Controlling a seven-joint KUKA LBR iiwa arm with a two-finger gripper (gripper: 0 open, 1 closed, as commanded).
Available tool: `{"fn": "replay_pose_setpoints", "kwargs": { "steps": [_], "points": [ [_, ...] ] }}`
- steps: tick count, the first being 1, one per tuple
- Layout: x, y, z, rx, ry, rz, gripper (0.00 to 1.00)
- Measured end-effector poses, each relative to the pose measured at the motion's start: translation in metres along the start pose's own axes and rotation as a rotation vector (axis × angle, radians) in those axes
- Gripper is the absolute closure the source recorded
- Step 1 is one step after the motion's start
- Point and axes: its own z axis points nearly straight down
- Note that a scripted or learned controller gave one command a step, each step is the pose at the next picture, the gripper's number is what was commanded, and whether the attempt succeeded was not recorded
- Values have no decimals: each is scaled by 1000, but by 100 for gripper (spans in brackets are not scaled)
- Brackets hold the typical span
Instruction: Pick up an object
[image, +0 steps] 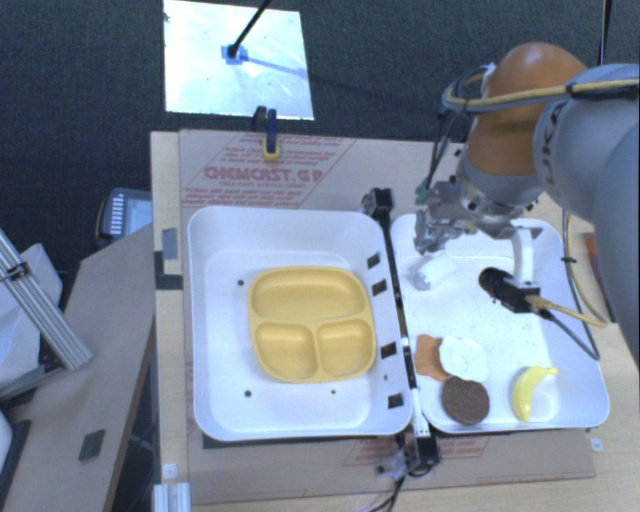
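The two shallow white bins sit side by side on a brown cardboard sheet with red print (265, 172), sharing a middle rim lined with small black clips (385, 290).

The left bin (215, 330) has a band of bare floor all round its one item, a yellow plastic tray with three compartments (300, 300), which lies flat in the middle with nothing in it.

The right bin (500, 335) is bare across its middle and along its right side. Most of its contents crowd the near edge:
- A thin tan flat piece (427, 356) lies near the middle rim.
- A round white piece (466, 358) lies just beside it on the right and overlaps its edge.
- A dark brown round disc (465, 400) lies against the near side of the white piece.
- A small yellow toy banana (530, 392) lies to the right of the disc, apart from it and close to the near rim.
- A small white lump (436, 271) lies on its own in the far left part of the bin, near the middle rim and well apart from the near cluster.

The grey arm with its orange band (590, 150) reaches in from the right over the far rim of the right bin. The gripper (432, 240) points down over the far left corner, just on the far side of the white lump. Whether it touches the lump cannot be told, nor whether it is set wide or narrow. Nothing can be seen held in it.
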Motion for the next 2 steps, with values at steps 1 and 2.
{"fn": "replay_pose_setpoints", "kwargs": {
  "steps": [1,2],
  "points": [
    [52,5,-2,0,1,-1,100],
    [99,34,-2,-1,2,0,100]
  ]
}}
